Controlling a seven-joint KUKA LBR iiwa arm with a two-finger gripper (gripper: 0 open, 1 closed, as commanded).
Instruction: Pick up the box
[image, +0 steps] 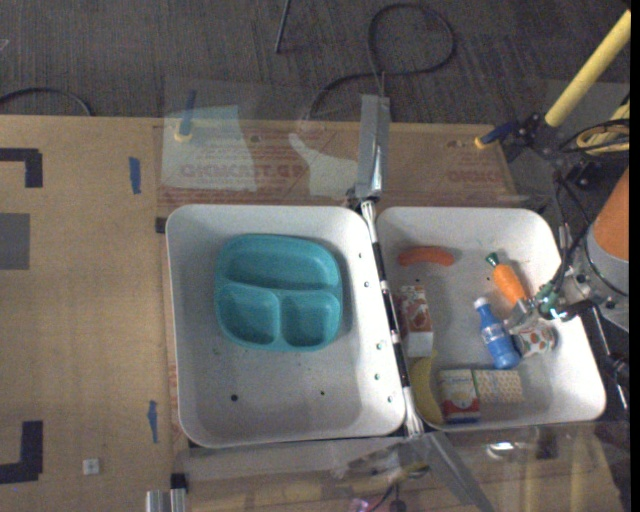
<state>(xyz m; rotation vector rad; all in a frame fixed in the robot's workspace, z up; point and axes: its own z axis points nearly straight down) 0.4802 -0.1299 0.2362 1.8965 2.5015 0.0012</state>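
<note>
A small red-and-white cardboard box (459, 392) is seen lying flat near the right white bin's (585, 395) front wall, beside a banana. Farther back, the gripper (530, 322) is poised by a blue bottle (495, 337); its opening cannot be judged.

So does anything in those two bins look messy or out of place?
Nothing looks spilled or broken. The right bin is a loose jumble: a hot dog, a carrot, a blue bottle, a banana and small boxes lie at odd angles. The teal divided tray sits tidily in the left bin.
</note>
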